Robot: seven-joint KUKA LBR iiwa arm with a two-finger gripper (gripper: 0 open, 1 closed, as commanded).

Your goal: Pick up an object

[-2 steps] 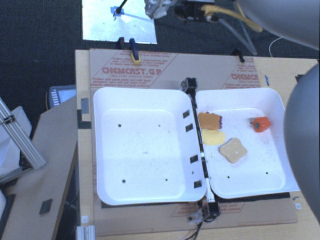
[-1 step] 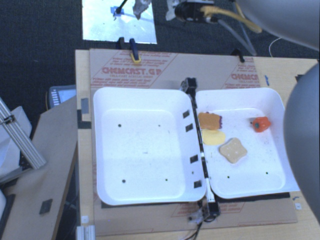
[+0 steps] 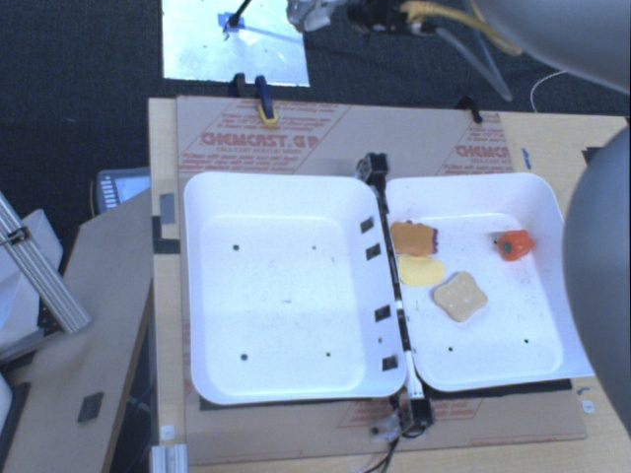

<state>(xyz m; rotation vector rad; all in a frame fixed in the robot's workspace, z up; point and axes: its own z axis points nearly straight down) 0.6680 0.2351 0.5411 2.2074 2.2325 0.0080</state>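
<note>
From the camera above the bench, two shallow white bins are seen side by side on a printed cardboard sheet (image 3: 296, 131). The left bin (image 3: 212, 358) carries nothing but small dark dots on its floor. In the right bin (image 3: 532, 190), four small things are gathered in the upper half. An orange-brown block with a purple edge (image 3: 413, 237) lies at about ten o'clock of the bin's centre, its long axis running left to right. Just below it, touching or nearly so, a flat yellow piece (image 3: 422, 271) is laid, also widest across. A tan toast-shaped piece (image 3: 459, 296) lies at its five o'clock, turned cornerwise. A small orange-red object (image 3: 513, 244) sits well apart at two o'clock; its form is too small to be read.

The grey arm (image 3: 596, 294) is cut off by the right edge and blurred. The gripper (image 3: 317, 0) is held high at twelve o'clock, beyond the bins, over a pale panel (image 3: 202, 28); whether its fingers are apart or together cannot be told.
</note>
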